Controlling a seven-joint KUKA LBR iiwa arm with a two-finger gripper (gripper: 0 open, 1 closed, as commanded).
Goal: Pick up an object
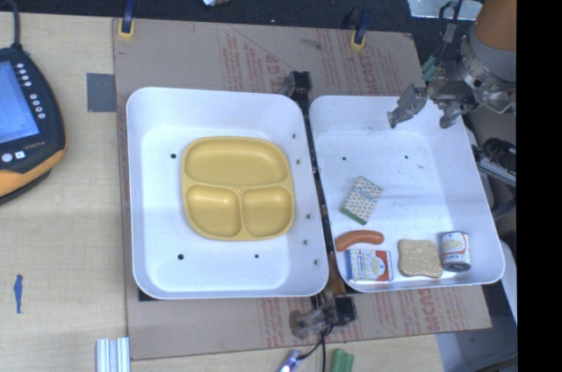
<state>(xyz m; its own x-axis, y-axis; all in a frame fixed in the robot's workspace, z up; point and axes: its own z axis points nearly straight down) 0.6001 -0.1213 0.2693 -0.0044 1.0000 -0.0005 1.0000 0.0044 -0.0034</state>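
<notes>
From where I stand, the grey arm with its orange band reaches in from the right, and its claw [428,108] hovers over the far right corner of the right-hand shallow white bin [399,153]. The two fingers [405,110] look spread apart, with nothing between them.

Every candidate for picking lies toward the near end of that bin, well apart from the claw: a small green-and-white patterned packet [361,199] near the middle, a red sausage-shaped toy [359,238] below it, a little white carton with a red and blue label [366,264] just beside the sausage, a tan slice of toy bread [419,258], and a small tin can with an orange label [454,250] in the near right corner.

The left-hand white bin [158,186] holds a yellow plastic plate with three compartments [237,188], which carries nothing.

I judge the task barely begun: no object is chosen or touched. The whole job is left — moving over one item, descending, closing, and lifting it off the bin floor.
</notes>
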